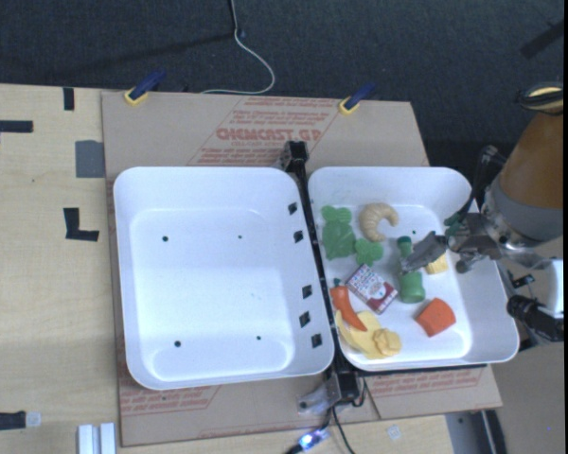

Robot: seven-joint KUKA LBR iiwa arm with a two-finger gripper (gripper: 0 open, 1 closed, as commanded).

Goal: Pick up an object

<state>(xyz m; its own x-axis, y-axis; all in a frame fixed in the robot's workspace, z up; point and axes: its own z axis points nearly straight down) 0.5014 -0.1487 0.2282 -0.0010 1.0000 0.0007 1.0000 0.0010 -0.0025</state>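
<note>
The objects lie in the right bin (454,183), clustered in its left and middle parts. A green leafy piece (341,234) sits at about 10 o'clock in that bin, with a tan croissant-shaped piece (379,218) just beside it toward 3 o'clock. A small red-and-white box (371,288) lies near the bin's centre, a green cylinder (412,288) just beside it at 3 o'clock. An orange carrot-like piece (346,308) and a yellow piece (374,340) lie at about 7 o'clock; a red-orange block (435,317) sits at about 5 o'clock. The gripper (417,253) hangs over the bin's middle, just above the green cylinder and apart from the box; whether it is released or clenched cannot be told, and nothing shows between its tips. The arm (535,173) enters from 3 o'clock. The left bin (133,192) adjoins at 9 o'clock, both on cardboard (256,130) on the table (38,253)
</note>
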